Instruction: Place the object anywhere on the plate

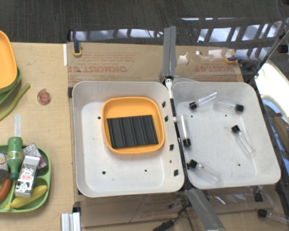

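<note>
Black ridged object, on orange plate

The orange dish is cut off by the left edge, and the vial contents are too small to tell.

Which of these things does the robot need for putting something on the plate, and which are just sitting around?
For the job:
- orange plate in the left bin, with a dark ribbed slab on it
- clear tubes with black caps in the right bin

Just lying about:
- green tray of toy food
- stacked orange and green plates
- small pink thing on the bench
</note>
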### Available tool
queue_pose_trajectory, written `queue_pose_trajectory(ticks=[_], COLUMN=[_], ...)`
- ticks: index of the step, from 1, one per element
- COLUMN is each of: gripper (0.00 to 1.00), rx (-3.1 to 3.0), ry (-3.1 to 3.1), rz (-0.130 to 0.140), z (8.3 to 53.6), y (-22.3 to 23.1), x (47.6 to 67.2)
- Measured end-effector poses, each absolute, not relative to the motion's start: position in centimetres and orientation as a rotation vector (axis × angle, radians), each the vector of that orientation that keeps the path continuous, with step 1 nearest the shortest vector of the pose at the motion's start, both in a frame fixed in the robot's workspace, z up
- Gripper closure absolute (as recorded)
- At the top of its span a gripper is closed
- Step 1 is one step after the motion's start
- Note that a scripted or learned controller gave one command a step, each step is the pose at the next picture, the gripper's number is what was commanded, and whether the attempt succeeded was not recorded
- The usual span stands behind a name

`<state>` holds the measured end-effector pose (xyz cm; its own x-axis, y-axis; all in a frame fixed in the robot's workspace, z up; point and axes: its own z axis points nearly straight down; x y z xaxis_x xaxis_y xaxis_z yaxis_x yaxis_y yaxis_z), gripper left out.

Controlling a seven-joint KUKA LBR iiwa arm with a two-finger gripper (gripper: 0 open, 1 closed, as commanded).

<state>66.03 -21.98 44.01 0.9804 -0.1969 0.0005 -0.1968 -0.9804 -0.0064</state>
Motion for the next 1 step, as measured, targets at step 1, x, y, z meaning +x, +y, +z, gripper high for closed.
queue_pose_trajectory(ticks=[1], gripper=[1.0], rx=[-3.12], ry=[0.306], rz=[-0.004], z=[44.06], y=[-21.85], x=[66.06])
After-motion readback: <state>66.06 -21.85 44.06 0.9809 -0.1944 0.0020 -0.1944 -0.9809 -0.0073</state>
